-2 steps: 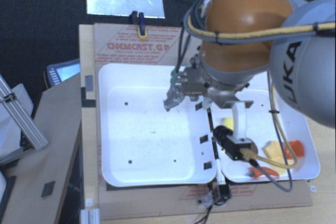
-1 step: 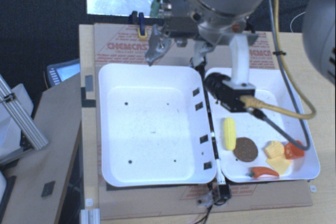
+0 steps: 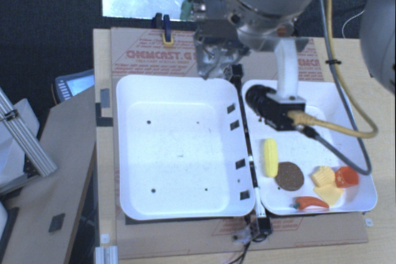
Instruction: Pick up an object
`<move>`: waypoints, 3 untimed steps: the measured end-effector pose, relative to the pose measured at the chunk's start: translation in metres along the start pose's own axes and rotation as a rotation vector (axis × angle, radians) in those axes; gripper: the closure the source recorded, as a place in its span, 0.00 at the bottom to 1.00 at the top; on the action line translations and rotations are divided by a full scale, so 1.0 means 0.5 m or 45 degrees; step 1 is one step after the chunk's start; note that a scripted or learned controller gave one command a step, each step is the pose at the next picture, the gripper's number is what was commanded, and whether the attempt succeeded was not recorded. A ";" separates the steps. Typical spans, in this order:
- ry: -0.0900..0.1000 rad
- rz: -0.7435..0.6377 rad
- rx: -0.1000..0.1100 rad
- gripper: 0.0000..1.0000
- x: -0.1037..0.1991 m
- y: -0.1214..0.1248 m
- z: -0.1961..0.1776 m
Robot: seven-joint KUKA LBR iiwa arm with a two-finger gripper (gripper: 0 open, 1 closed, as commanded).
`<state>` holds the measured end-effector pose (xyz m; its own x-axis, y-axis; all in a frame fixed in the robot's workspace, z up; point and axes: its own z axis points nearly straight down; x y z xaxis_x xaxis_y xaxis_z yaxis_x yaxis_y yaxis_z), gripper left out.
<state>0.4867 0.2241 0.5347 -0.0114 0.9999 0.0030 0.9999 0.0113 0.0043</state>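
Up at the far rim of the left bin [image 3: 133, 96], right by the seam between the two trays, is where the gripper [image 3: 215, 65] hangs. Honestly I can't tell if the claw is spread or pressed together; it's just a blurry lump of metal from this angle, and nothing is visibly in it. The pickable stuff is all bunched in the near half of the right bin [image 3: 365, 198]: a yellow corn cob [image 3: 270, 156], a brown disc [image 3: 289, 175] touching its lower end, a pale yellow wedge [image 3: 325, 185], a red chunk [image 3: 347, 177] pressed against that wedge, and an orange-red pepper thing [image 3: 309, 203] at the near rim. So the claw is well apart from every one of them, and if it drops where it is, my guess is it closes on bare plastic or clips the rim. Second worry: the pieces are so crowded that a descent onto the wedge probably shoves the red chunk or grabs two at once. The cob sits just beside the divider wall [image 3: 244, 145], so one side of the claw could land on the wall. Also that black unit [image 3: 266, 105] with its yellow cable [image 3: 337, 128] looping over the right bin could snag or sweep things.
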 end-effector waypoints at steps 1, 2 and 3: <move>-0.002 0.006 0.004 1.00 0.021 -0.001 0.024; -0.009 0.017 0.015 1.00 -0.031 -0.003 0.222; -0.012 0.014 0.023 1.00 -0.020 0.055 0.546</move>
<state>0.5157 0.2153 0.2618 -0.0001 1.0000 -0.0067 0.9999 0.0000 -0.0139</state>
